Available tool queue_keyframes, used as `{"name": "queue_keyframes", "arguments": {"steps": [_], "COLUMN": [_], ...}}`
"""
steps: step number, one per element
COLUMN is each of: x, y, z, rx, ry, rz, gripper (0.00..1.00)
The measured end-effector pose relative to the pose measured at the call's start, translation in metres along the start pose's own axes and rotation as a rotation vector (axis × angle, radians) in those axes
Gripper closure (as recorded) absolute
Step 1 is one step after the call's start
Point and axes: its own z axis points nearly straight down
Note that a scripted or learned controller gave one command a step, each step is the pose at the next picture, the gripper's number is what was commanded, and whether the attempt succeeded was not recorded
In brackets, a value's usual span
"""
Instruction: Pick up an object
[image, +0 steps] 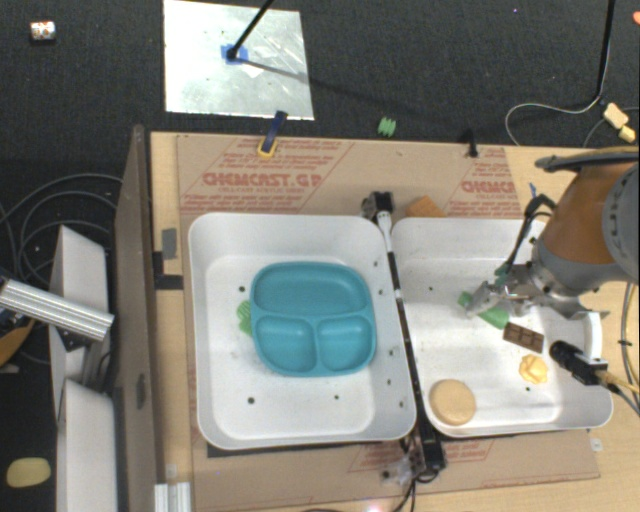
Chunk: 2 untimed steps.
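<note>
Two white bins (300, 240): pincer (490, 300), closure unclear, meets green piece (494, 318); centre over it before closing.

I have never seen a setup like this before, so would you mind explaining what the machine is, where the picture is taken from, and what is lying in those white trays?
This is a single picture from a camera fixed above a workbench, looking down at a slant. The grey machine with the orange band entering from the right is a robot arm; its job is to pick up an object. At its tip is a two-finger gripper, low over the right bin, right beside a green object. I cannot tell whether it grips anything.

Two shallow white bins sit side by side. The left bin holds a blue divided plate, with a bit of something green peeking out at its left edge. The right bin also holds a brown block, a small yellow item and a round tan piece, perhaps a bun.
</note>
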Motion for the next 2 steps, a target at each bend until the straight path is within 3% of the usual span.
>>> {"name": "queue_keyframes", "arguments": {"steps": [1, 2], "x": [-0.029, -0.004], "y": [-0.058, 0.022], "z": [0.000, -0.007], "rx": [0.002, -0.009], "ry": [0.001, -0.001], "rz": [0.002, -0.011], "gripper": [0.00, 0.00]}}
